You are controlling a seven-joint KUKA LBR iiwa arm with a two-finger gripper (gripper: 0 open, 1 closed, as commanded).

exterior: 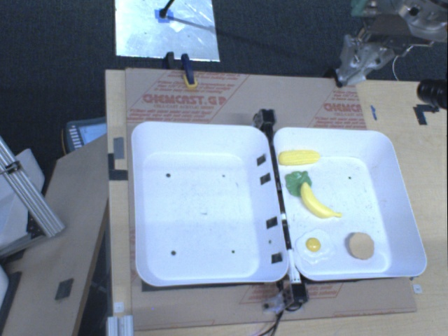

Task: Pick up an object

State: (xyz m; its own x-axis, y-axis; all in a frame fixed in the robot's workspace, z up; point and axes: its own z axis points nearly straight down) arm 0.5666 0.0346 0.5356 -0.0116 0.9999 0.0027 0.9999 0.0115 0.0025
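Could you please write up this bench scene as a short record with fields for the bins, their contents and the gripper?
left bin: white, shallow, no items seen in it
right bin: white, shallow, holds five items
corn cob: yellow, near the bin's far left corner
broccoli: green, touching the banana's upper end
banana: yellow, lying at a slant mid-bin
fried egg: near front left corner
cookie: tan, round, right of the egg
gripper: beyond the right bin's far edge, holding nothing visible

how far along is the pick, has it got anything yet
Nothing looks picked yet. The corn, broccoli, banana, egg and cookie all lie in the right bin. The gripper hangs beyond the bins' far edge. Descent and grasp remain.
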